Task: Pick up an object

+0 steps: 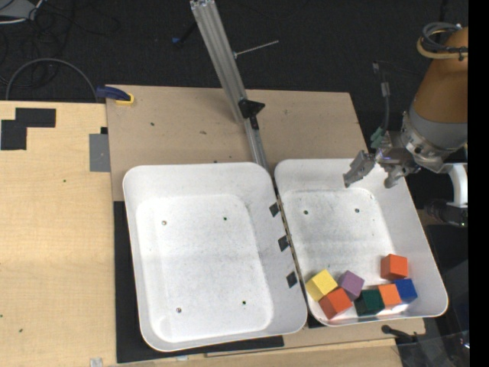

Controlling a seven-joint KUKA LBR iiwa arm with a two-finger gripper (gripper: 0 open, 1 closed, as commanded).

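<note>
Above the far right corner of the right bin (428, 239) hangs the gripper (376, 172), carried on the grey arm (439, 105) with its orange band, which reaches in from the right edge of the scene. Its two fingers (356, 170) stand apart, pointing down and to the left toward the bin's far wall, and nothing lies between them. All the blocks sit well apart from the gripper, bunched in the near right corner of that same bin. A yellow block (322, 283) lies at the left end of the bunch, with a purple block (351, 283) just beside it on the right and a red-orange block (335, 303) touching them on the near side. A dark green block (370, 302) follows to the right, then an orange block (390, 294) and a blue block (406, 290) against the bin's right wall. Another red block (394, 266) sits a little farther back, just beyond the blue and orange ones. To the left, the left bin (145, 281) rests side by side with the right one, three small black clips (281, 242) marking the seam between them. Beyond the bins, a slanted aluminium rail (223, 60) rises from the wooden bench (306, 128) toward the far side, and a blue and yellow clamp (114, 94) grips the bench's far left corner.
</note>
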